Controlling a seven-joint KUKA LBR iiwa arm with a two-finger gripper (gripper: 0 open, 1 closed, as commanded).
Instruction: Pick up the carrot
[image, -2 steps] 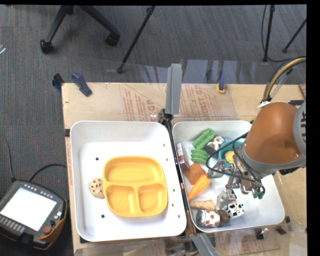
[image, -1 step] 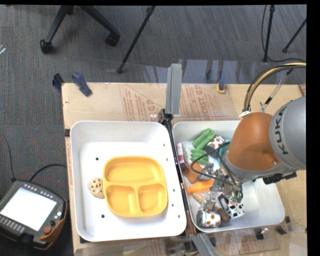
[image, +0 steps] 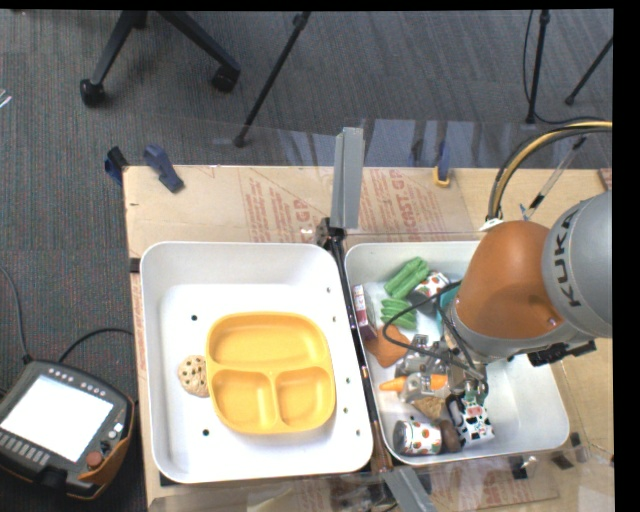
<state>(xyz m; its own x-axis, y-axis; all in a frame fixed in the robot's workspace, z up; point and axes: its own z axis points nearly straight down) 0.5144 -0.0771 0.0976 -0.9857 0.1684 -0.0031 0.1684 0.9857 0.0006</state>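
Observation:
The carrot (image: 395, 383) is a small orange piece lying in the right bin (image: 535, 425), near its left wall; its left tip pokes out from under the gripper. My gripper (image: 435, 375) reaches down from the orange wrist band right over the carrot's right end, among the cluttered items. More orange shows amid the metal parts of the gripper, and I cannot tell whether it is gripped.
The right bin also holds a green toy vegetable (image: 405, 278), a brown wedge (image: 383, 350), a spotted can (image: 418, 437) and a black-and-white cow-patterned item (image: 476, 422). In the left bin (image: 165, 290) sit a yellow divided plate (image: 270, 385) and a cookie (image: 192, 375).

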